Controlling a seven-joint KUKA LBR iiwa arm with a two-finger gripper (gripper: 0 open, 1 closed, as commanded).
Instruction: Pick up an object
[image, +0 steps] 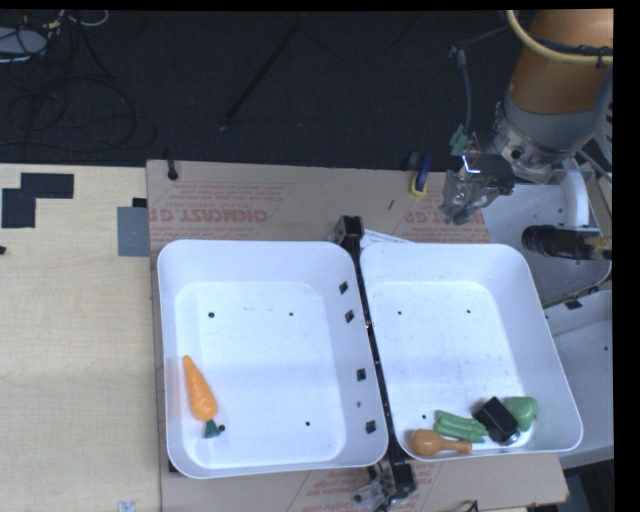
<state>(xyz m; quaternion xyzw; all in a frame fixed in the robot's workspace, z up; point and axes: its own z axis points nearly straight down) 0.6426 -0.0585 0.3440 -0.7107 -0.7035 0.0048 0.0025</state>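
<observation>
2 white bins sat side by side on the worktop. The gripper (462, 200) hung beyond the right bin (540, 310), its parts too blurred to read. A carrot (199, 389) lay in the left bin (165, 330); a black object (497, 418) overlapped green pieces (460, 426) at the right bin's near corner.

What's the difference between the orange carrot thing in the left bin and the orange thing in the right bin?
The carrot is brighter orange with a small dark green stem end; the pear-shaped object is duller, tan-orange. The carrot lies alone, running up and down the view; the pear-shaped object lies sideways, crowded against green and black items. Both rest near their bins' lower edges.
</observation>
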